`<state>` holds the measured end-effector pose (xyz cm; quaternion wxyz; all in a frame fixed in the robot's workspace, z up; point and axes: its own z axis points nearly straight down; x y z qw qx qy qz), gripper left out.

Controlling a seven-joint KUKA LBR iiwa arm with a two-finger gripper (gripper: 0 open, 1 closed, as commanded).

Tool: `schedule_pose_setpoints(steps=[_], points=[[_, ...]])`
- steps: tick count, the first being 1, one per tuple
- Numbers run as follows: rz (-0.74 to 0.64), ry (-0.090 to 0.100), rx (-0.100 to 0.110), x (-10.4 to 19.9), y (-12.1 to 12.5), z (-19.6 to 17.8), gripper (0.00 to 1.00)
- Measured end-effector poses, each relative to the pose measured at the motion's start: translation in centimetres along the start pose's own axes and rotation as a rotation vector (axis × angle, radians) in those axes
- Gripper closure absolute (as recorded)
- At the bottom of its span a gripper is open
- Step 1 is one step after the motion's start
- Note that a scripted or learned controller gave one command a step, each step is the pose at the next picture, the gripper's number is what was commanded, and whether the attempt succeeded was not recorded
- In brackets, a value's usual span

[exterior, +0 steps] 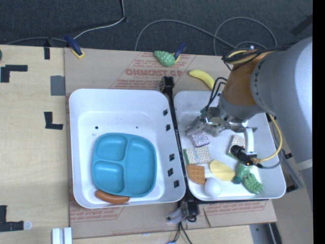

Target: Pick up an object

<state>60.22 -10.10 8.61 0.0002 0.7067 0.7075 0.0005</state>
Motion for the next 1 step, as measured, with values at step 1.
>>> schedule_pose_setpoints(steps=[1], points=[[0.0, -0.002, -0.002, -0.04, 0.02, -0.95, 1.0]])
